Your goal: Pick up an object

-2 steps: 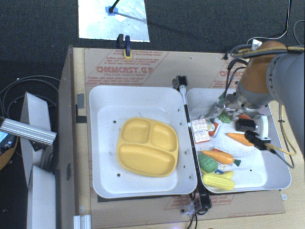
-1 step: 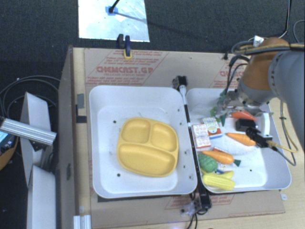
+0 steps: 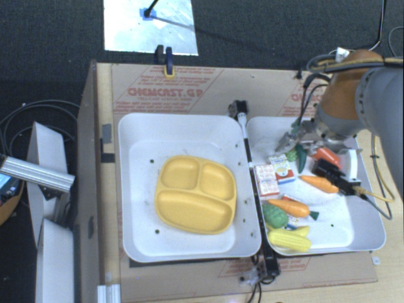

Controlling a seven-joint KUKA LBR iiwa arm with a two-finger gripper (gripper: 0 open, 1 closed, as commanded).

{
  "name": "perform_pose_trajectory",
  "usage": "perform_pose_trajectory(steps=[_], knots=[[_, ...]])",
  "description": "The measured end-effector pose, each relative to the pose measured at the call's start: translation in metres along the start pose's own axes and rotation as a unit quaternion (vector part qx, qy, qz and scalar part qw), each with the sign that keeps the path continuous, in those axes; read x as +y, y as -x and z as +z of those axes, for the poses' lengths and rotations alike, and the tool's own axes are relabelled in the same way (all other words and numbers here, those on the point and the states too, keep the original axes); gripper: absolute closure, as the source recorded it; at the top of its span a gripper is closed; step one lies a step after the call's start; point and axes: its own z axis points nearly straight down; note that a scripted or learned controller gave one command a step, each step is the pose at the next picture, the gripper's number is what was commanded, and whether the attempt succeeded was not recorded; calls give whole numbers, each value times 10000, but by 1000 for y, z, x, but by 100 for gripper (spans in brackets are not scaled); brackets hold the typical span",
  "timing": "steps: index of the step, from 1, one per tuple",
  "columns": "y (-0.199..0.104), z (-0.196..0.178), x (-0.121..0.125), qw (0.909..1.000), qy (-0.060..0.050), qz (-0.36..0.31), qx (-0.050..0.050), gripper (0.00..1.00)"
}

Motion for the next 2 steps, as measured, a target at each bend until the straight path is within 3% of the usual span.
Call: perform_pose_trajectory(steps=[1,2], knots=[[0,-11,1,10000,17,-4,0,100],[-59,-83,-2,10000,-82,-10,-1,100]])
